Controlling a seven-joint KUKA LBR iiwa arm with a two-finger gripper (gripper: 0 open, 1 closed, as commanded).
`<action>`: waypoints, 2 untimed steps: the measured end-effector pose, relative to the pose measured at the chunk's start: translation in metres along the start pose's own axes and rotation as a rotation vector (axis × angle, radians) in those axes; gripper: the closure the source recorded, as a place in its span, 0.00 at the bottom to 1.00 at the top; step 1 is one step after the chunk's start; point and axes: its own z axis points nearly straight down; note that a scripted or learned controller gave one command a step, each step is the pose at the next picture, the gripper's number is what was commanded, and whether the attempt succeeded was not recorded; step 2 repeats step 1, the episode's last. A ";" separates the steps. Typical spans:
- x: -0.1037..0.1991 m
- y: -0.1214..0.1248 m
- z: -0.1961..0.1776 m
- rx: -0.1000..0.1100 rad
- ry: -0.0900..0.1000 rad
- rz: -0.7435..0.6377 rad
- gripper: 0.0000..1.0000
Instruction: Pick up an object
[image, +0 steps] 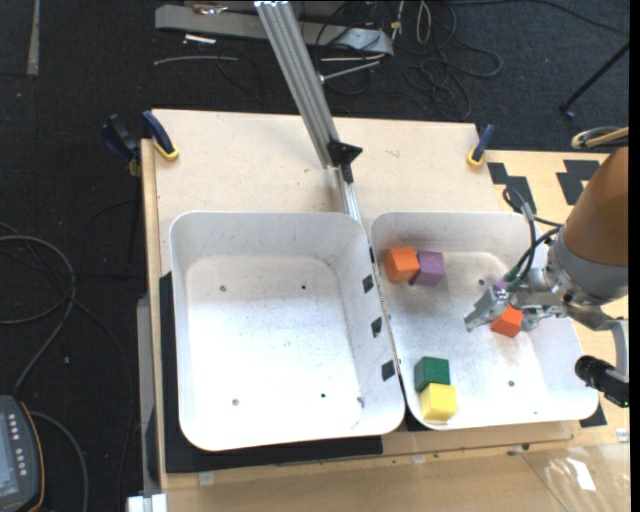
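My gripper hangs low over the right side of the right bin. Its grey fingers are spread apart, so it is open. A small red-orange block lies on the bin floor between the fingertips, and I cannot tell whether they touch it. An orange cube and a purple cube sit side by side at the back left of the same bin. A green cube and a yellow cube rest together near its front wall.
The left bin lies beside the right one, sharing a central divider. A metal rail runs from the top of the view down to the bins' back edge. The arm's orange band hangs over the right bin's right rim.
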 end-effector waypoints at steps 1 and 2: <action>-0.035 -0.007 0.113 0.008 0.001 0.003 0.00; -0.035 -0.007 0.113 0.008 0.001 0.003 0.00</action>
